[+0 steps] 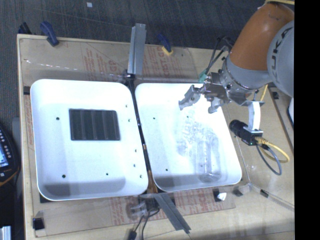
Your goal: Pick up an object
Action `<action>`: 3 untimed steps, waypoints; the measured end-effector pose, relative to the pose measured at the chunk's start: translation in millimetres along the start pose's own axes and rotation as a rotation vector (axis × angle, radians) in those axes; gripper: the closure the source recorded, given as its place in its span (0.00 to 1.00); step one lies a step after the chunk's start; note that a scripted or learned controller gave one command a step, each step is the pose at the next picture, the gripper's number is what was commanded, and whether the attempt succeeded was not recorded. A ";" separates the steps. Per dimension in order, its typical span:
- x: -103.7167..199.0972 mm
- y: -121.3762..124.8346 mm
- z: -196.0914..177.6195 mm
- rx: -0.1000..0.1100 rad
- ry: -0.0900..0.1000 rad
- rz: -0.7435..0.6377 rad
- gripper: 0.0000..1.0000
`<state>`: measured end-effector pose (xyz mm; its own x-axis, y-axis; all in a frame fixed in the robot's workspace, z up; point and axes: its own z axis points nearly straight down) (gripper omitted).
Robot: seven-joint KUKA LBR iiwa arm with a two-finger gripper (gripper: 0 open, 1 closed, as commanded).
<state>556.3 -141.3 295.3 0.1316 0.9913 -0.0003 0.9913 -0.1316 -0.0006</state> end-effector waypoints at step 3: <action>37.0 30.8 19.4 0.005 -0.001 0.176 1.00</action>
<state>591.7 -108.7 275.9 0.3032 0.9529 -0.0019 0.9529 -0.3032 -0.0057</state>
